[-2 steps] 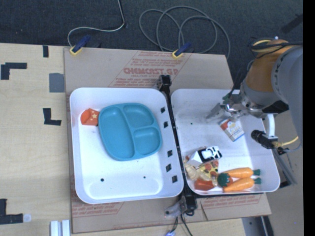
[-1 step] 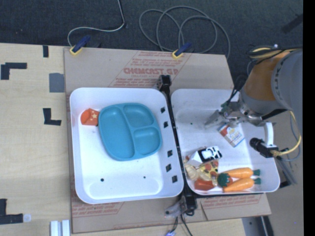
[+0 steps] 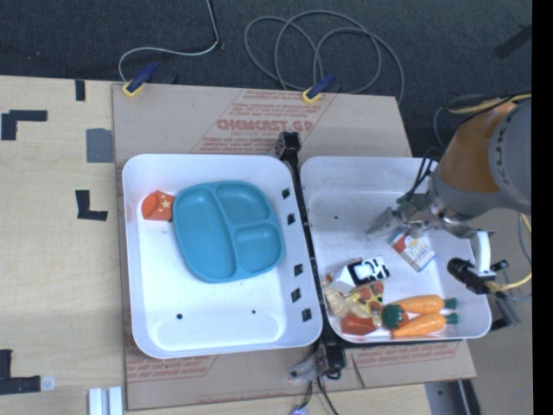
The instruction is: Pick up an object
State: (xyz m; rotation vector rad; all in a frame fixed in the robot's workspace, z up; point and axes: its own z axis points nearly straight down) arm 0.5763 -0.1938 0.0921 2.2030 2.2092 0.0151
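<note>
Here the gripper [image 3: 386, 223] hangs low over the right bin [image 3: 346, 175], and whether it is spread or pressed together cannot be told from above. Just beside it, on the arm's side, lies a small red-and-white packet [image 3: 414, 251]. Nearer the camera from the gripper sit a black-and-white toy [image 3: 367, 271], two orange carrots [image 3: 419, 312] and a heap of small toy foods [image 3: 350, 305]. Well off to the far side from the arm, the left bin [image 3: 155, 318] holds a blue divided plate [image 3: 229, 230] and a red piece [image 3: 157, 206].
</note>
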